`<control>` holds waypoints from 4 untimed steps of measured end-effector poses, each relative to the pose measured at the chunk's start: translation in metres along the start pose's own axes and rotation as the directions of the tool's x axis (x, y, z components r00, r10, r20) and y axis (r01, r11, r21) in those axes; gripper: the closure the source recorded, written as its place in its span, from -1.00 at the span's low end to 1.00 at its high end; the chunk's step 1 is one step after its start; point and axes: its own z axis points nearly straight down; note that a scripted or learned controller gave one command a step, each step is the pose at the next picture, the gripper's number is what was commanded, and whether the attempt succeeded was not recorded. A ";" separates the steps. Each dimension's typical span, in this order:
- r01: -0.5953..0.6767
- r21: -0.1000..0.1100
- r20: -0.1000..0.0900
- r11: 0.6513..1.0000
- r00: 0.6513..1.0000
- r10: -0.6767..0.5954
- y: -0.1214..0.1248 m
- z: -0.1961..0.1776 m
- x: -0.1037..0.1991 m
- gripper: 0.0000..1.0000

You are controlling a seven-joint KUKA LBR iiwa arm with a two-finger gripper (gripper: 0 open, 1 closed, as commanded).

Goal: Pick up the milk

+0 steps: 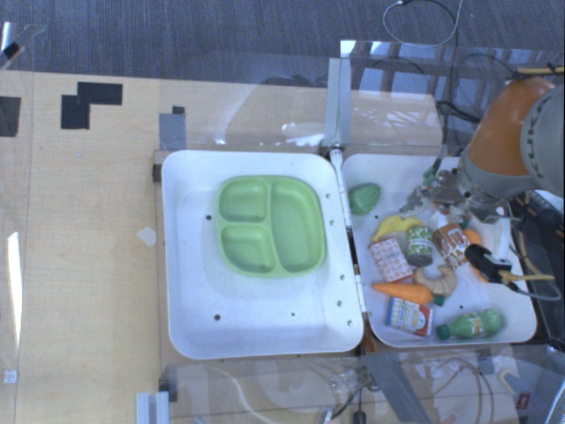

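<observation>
Here, looking down on the bench (79,237) with two white bins side by side. In the left bin (190,316), find just a green divided plate (269,226), set near the middle.

In the right bin (521,325), find the milk (390,259), a small white-and-red carton lying near the bin's left half. Just beyond it, see a yellow banana (397,228); just to its right, a small can (419,244); just in front, a carrot (402,291) lying crosswise. Farther toward the near rim, note a red-and-blue juice box (410,316) and a green bottle (472,325) on its side. Up in the far left corner, see a green rounded piece (364,198), apart from the rest.

From the right, see the grey arm with its orange band (503,135) reaching in over the bin's far right part. Place the gripper (431,193) above the cluttered pile, beyond the can and to the right of the milk, with nothing seen in its grasp. Cannot tell how wide it stands: too small and tangled with the clutter behind
</observation>
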 end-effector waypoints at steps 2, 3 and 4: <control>0.009 0.036 -0.009 0.999 1.000 -0.008 0.011 0.021 -0.044 -1.00; 0.013 0.035 -0.006 0.999 1.000 -0.013 0.012 0.013 -0.044 1.00; -0.083 0.038 0.003 0.996 0.997 0.083 -0.003 -0.084 0.035 1.00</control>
